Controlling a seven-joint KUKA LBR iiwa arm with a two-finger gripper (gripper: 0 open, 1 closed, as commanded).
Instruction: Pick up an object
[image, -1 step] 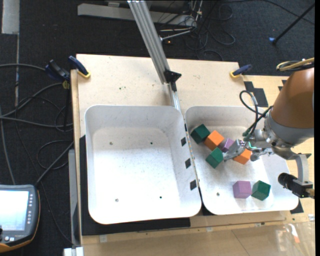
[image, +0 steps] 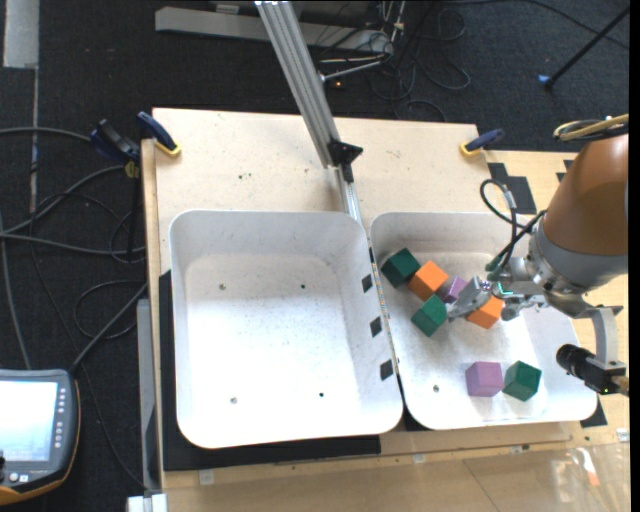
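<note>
Several cubes lie in the right bin (image: 560, 405). At its back left, a dark green cube (image: 402, 267) touches an orange cube (image: 431, 278), and another green cube (image: 430, 316) sits just in front of them. My gripper (image: 472, 300) is down in the middle of this bin, between a small purple cube (image: 455, 289) on its left and an orange cube (image: 488, 314) on its right. It is close against both, and the arm's body hides part of the orange one. Near the front, a purple cube (image: 484, 379) and a green cube (image: 522, 381) lie side by side.
The left bin (image: 200, 250) holds only dark specks. A slanted metal pole (image: 305, 85) comes down to the divide between the bins. Clamps sit at the bench's back corners, and the arm's grey and orange body (image: 590, 225) overhangs the right bin's right side.
</note>
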